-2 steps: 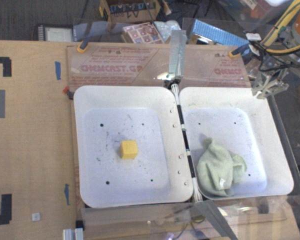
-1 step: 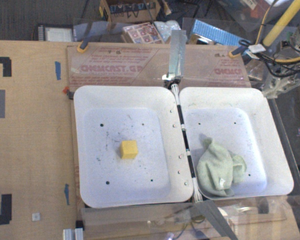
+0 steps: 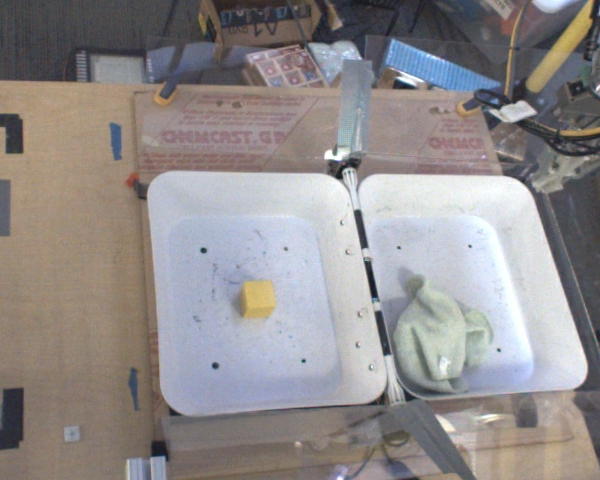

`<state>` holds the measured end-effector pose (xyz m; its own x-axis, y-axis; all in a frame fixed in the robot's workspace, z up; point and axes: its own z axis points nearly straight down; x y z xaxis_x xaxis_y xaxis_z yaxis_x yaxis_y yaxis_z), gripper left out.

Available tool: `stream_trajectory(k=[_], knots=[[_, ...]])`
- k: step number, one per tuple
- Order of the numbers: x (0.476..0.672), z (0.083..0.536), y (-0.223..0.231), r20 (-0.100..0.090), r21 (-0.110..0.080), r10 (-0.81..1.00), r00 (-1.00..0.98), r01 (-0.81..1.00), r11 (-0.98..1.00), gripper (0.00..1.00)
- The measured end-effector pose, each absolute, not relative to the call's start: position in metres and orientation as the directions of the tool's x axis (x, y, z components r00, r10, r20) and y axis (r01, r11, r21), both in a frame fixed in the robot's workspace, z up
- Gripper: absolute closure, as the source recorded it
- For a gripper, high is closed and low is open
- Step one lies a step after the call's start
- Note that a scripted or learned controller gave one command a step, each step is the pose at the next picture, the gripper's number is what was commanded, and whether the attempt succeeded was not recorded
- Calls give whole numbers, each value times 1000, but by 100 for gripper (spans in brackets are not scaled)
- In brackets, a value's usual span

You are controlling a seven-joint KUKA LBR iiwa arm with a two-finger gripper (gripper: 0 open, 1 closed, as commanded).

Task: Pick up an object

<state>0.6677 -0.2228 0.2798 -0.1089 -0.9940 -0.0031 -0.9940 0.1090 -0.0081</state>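
Nearest: crumpled pale green cloth (image 3: 440,333) in right bin (image 3: 555,268), near-left corner, touching the divider-side wall; long axis runs near-to-far, narrow tip pointing away. Yellow cube (image 3: 259,299) sits mid left bin (image 3: 170,268), edges roughly square w/ bin walls, nothing beside it. Farther: clear sheet (image 3: 240,133) behind the bins, then clutter on floor. Tool state: can't tell.

A block (image 3: 259,299) is lying near the middle of the left bin (image 3: 180,203). A crumpled cloth (image 3: 438,336) is lying in the right bin (image 3: 510,213), toward its front.
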Motion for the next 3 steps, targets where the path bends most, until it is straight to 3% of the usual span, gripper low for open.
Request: stream_trajectory(k=[1, 2, 3], knots=[[667, 250, -223, -3, -2, -953, 302, -953, -302, 100], [636, 269, -202, -3, -1, -949, 315, -949, -315, 100], [651, 293, -212, 1, -6, -754, 657, -754, -656, 100]])
